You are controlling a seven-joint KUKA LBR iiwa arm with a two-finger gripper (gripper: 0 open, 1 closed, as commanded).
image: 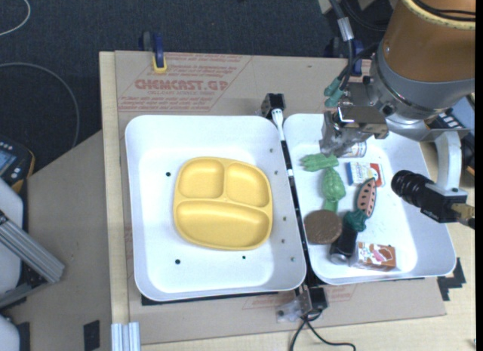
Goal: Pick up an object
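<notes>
My gripper [337, 146] hangs low over the far part of the right bin [423, 251], its tips just above and right of a green toy [320, 162]. A second green piece [333, 185] lies just nearer. Around them in the bin lie a small white packet with red and blue print [362, 171], a brown and orange fish-like toy [367, 195], a brown disc [323, 226], a black and teal cylinder [347, 238] and an orange-brown packet [376, 255]. Nothing shows between the fingers.
The left bin [143, 191] holds a yellow divided plate [223, 202]. A black clamp [274, 105] sits at the far end of the rim between the bins. A black camera-like device [423, 191] juts over the right bin's right edge.
</notes>
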